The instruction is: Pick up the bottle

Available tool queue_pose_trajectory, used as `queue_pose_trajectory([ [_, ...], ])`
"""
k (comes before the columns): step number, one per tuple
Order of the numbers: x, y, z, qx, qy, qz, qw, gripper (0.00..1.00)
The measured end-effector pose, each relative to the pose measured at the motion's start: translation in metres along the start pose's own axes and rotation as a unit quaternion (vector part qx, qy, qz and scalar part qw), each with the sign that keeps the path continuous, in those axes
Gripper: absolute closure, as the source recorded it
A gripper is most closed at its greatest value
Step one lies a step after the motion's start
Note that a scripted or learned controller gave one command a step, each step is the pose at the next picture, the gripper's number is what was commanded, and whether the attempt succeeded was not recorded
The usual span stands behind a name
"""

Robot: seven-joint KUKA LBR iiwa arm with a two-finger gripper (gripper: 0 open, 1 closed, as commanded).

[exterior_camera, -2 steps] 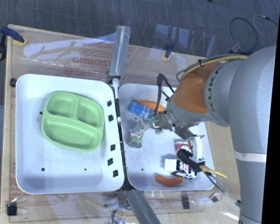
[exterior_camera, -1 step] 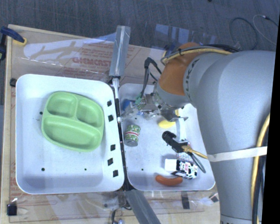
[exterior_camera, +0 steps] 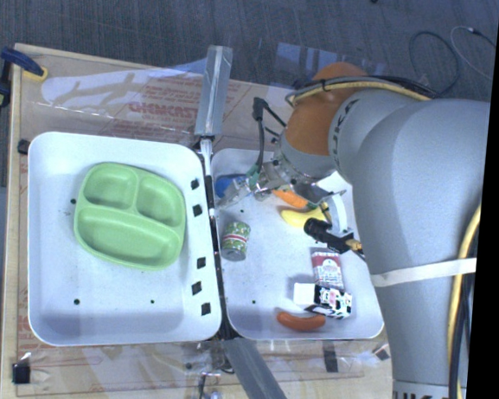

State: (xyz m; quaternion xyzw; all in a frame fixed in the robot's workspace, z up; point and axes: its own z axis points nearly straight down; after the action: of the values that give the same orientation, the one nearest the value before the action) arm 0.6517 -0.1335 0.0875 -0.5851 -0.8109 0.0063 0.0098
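- The big grey arm (exterior_camera: 408, 173) reaches in over the right bin (exterior_camera: 260, 321) and bends down to that bin's far left corner.
- The bottle (exterior_camera: 233, 187), clear with a blue part, lies in that corner, close by the wall between the bins.
- You cannot tell how the gripper (exterior_camera: 264, 176) is set; it sits just beside the bottle.
- Go down slowly and stay off the wall.
- Leave the little cup (exterior_camera: 235, 238) alone.
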Motion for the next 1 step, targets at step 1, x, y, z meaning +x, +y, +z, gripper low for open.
queue_pose_trajectory([
  [1, -0.0057, 0.0027, -0.0314, -0.011, -0.001, 0.224, 0.9746, 0.0],
])
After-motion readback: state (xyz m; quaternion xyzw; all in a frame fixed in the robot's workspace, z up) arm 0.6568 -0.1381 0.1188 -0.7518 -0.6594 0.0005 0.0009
